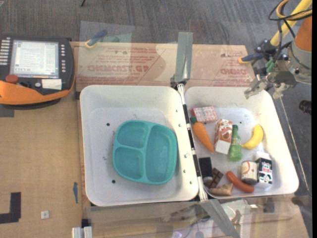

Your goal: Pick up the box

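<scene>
A small pink-red box (205,114) lies flat near the back left of the right bin (283,148). A taller red-and-white carton (224,136) lies just in front of it, between a carrot (203,136) and a green bottle (235,144). My gripper (265,89) hangs above the right bin's back right corner, well right of and behind the box. Its fingers look spread apart with nothing between them.
The right bin also holds a banana (253,137), a can (248,171), a small black-and-white carton (265,172), a sausage (239,181) and a chocolate bar (216,175). A teal divided plate (145,152) lies in the left bin (94,133). A teach pendant (34,68) sits at far left.
</scene>
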`<state>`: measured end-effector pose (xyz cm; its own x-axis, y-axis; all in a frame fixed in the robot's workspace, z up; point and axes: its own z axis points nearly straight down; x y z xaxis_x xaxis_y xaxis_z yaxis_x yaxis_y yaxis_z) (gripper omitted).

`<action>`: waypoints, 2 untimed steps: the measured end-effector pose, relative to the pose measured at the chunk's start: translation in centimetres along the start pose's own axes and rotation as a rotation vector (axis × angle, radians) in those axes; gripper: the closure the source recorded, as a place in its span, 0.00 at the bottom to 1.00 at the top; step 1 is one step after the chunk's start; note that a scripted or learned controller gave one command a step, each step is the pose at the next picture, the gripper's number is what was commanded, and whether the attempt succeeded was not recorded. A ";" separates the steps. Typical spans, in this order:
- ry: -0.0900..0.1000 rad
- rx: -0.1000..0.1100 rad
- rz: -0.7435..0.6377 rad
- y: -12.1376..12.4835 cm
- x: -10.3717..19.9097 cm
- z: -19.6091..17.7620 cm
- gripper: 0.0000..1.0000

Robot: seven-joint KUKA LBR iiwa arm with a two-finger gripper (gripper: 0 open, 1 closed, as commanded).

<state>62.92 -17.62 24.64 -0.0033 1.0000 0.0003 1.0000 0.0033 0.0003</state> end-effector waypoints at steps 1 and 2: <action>0.000 -0.001 -0.149 3.8 3.5 13.0 0.00; -0.009 -0.009 -0.228 4.1 7.4 15.3 0.00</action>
<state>66.98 -10.25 9.33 -0.2290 0.9734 -0.0094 0.9734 0.2291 0.0087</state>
